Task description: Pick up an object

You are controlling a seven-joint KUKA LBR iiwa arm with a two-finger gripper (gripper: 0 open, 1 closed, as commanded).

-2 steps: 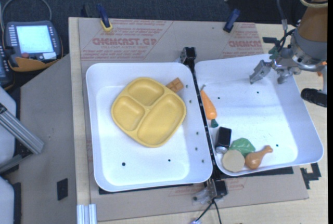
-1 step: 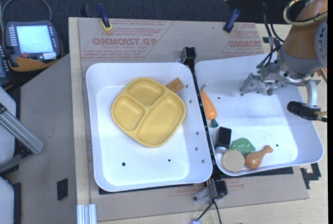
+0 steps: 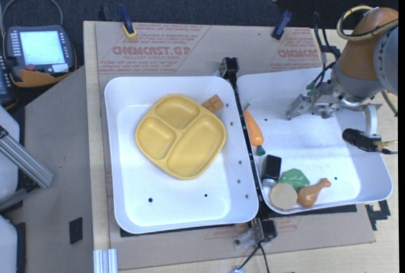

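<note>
the gripper (image 3: 314, 105) hangs over the right bin (image 3: 354, 164) near its far edge — finger state unclear; a toy carrot (image 3: 254, 129) lies by the left edge — untouched.

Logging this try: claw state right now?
claw: over the right bin, nothing between its fingers; open or shut cannot be told.
</note>
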